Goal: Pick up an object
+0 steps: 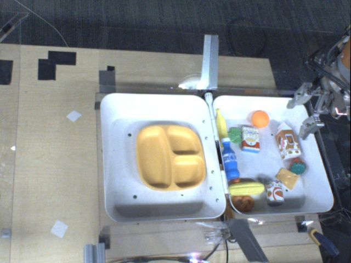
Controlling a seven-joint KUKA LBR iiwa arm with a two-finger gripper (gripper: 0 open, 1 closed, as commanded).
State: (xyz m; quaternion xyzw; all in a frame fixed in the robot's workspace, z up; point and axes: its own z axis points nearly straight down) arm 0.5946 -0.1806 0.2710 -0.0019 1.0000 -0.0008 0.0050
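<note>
The right bin (323,193) holds a scatter of small toy groceries. An orange ball (260,118) lies near the back. A yellow banana (221,123) and a blue bottle (230,161) lie end to end along the left wall. A green piece (235,135) sits beside a small carton (250,139). A red-and-white packet (288,143) lies to the right, with a teal item (298,166) and a tan wedge (287,177) below it. At the front lie a yellow corn cob (246,188), a brown round piece (243,203) and a small can (275,193).
</note>
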